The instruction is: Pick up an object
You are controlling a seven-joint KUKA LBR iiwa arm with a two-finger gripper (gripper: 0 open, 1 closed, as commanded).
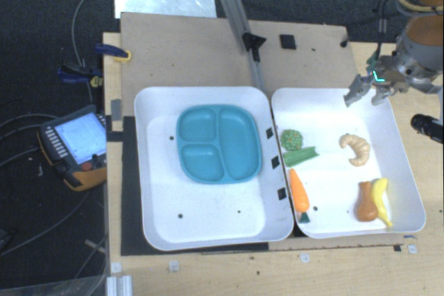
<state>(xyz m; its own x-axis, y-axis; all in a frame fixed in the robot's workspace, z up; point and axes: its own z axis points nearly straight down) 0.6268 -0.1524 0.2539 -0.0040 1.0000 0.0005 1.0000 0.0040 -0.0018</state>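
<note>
A tan bench sits on dark carpet, with a teach pendant on the floor at nine o'clock. Two white bins: the left bin holds one blue divided plate; the right bin holds one broccoli, one carrot, one croissant, one banana touching one brown piece. The gripper hovers at two o'clock over the right bin's far edge, fingers apart, holding nothing.
</note>
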